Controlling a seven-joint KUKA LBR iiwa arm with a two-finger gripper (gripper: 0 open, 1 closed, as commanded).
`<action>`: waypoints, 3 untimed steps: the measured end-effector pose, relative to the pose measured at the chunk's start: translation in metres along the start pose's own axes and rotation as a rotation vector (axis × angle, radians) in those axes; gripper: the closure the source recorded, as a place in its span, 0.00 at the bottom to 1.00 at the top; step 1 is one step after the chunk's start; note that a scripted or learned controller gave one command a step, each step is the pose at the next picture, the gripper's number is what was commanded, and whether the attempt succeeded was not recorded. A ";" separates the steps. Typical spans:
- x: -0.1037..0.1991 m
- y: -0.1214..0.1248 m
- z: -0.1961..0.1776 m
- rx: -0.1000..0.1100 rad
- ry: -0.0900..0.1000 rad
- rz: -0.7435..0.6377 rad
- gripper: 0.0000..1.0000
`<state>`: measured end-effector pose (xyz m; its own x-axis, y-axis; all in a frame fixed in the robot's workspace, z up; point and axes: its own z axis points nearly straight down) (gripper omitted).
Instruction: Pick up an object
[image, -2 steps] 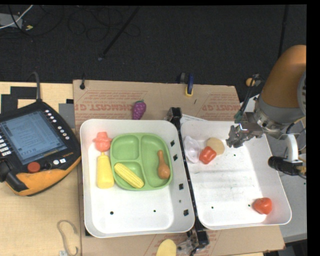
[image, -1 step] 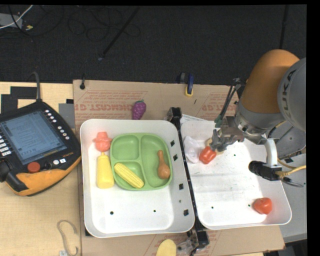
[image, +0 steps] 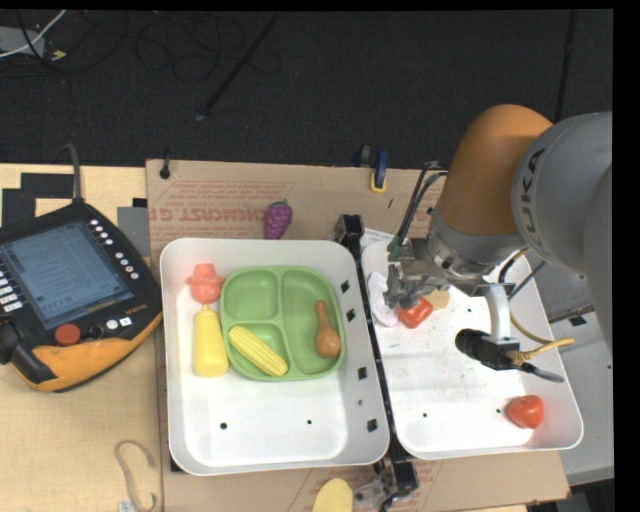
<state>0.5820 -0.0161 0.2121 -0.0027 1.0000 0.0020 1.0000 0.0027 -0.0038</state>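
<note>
We see the gripper (image: 405, 293) low at right white bin's (image: 560, 435) left edge, touching small red toy (image: 415, 312); jaws' state unclear; bin centre open.

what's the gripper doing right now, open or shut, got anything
gripper: down in the right bin beside a red toy; cannot be told whether it is open, closed or holding anything.

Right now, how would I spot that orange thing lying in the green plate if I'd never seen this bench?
Find the left white bin. A green divided plate lies in its upper half. In the plate's right compartment lies a toy carrot, thin end pointing away; it is brownish orange, while the corn cob in the next compartment is yellow.
</note>
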 end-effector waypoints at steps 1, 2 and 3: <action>0.048 -0.008 -0.023 -0.003 0.000 -0.001 1.00; 0.057 -0.018 -0.020 0.000 -0.002 0.002 1.00; 0.060 -0.001 -0.021 -0.002 -0.002 0.000 1.00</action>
